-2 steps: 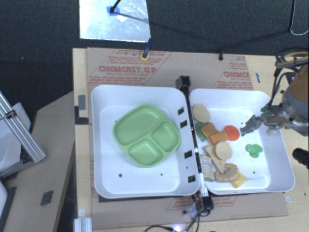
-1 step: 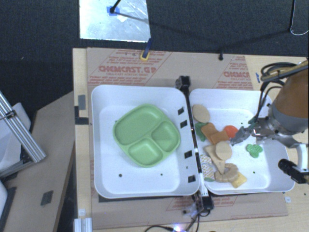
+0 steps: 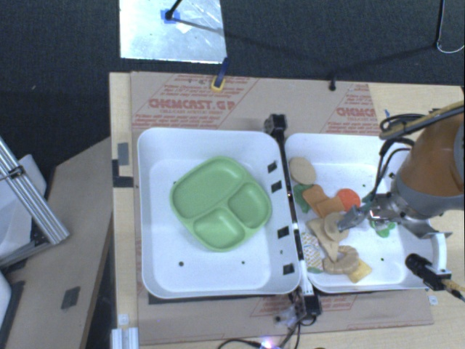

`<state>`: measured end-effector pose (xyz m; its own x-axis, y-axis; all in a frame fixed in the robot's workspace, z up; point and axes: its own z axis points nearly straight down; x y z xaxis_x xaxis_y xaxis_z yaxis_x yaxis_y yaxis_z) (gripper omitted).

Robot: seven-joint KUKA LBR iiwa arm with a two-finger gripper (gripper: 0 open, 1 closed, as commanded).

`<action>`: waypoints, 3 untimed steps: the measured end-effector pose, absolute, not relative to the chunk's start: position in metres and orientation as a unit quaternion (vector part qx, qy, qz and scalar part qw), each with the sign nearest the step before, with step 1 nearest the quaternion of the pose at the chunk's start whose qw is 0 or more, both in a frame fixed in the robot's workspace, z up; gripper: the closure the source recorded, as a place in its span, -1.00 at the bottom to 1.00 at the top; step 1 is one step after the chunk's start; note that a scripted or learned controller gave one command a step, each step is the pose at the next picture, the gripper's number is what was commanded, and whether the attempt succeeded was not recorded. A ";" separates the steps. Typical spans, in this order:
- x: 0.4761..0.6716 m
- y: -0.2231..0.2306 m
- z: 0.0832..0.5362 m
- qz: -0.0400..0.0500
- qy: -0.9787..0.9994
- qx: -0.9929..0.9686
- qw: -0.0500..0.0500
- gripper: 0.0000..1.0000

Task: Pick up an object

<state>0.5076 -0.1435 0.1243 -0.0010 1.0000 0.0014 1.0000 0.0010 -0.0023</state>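
Objects for picking lie heaped in the right shallow white plastic bin (image 3: 341,147), directly under and beside the hand (image 3: 354,218). No single target is assigned, so any item in this heap qualifies. The hand, carried on the grey arm with the orange band (image 3: 434,169), sits low inside that bin, with its tip over a pale round disc-shaped piece (image 3: 333,227). Whether the hand is open or closed cannot be told: the tip is small and blurred against the clutter, and no item can be confirmed as gripped.

Just beyond the hand, toward the bin divider, lie an orange block-shaped piece (image 3: 320,198) and a beige oval piece (image 3: 302,170). A red-orange rounded piece (image 3: 349,196) sits close above the hand. A small green piece (image 3: 383,229) shows just behind the hand, partly covered by the wrist. Below the hand rests a tan irregular lump (image 3: 341,259) touching a yellow cube-like piece (image 3: 359,270).

Well away from the hand, the left white bin (image 3: 156,158) holds a light green three-compartment plastic tray (image 3: 220,203). Both bins rest on the tan table (image 3: 182,97).

Judgement: the low position suggests a grasp attempt is in progress. Items touch and overlap, so a closing hand may catch a neighbour or slip off the flat disc.
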 end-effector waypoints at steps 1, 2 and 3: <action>0.512 -0.143 0.090 -0.004 -0.708 -0.707 -0.001 -1.00; 0.515 -0.144 0.104 -0.007 -0.708 -0.706 -0.006 1.00; 0.510 -0.138 0.161 -0.002 -0.709 -0.705 -0.003 1.00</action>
<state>0.5097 -0.1377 0.1613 -0.0046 1.0000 -0.0015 1.0000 0.0046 0.0058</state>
